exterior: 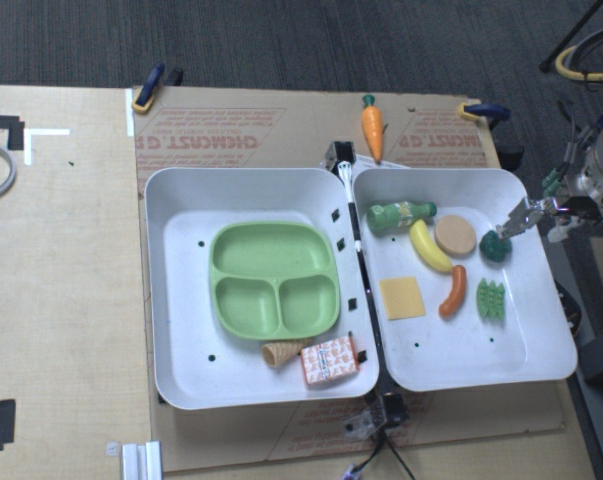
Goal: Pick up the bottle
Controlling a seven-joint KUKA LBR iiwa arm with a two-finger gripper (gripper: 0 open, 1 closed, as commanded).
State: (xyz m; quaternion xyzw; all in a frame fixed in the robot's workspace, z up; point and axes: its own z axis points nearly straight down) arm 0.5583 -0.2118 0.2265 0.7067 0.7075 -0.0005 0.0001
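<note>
While the gripper sits over the right bin's far-right rim, jaw state: cannot tell, too small and blurred at the tip. Nothing visibly held. Tip points left and slightly down, just beside a dark green broccoli-like piece; contact unclear.

Arm comes in from the right edge at mid-height, only the wrist hardware and some cabling showing, low and roughly level toward the bin.

Bottle: green, lying on its side in the right bin's upper-left area, close to the divider between bins, cap end toward the right. Well apart from the gripper.

Around it in the right bin: banana just below the bottle, round tan disc beside the banana, yellow cheese square, sausage, light green ridged piece.

Left bin: green three-compartment plate, with a cone and a small red-and-white carton below it near the front wall.

Toy carrot lies on the cardboard beyond the bins, outside both.
</note>
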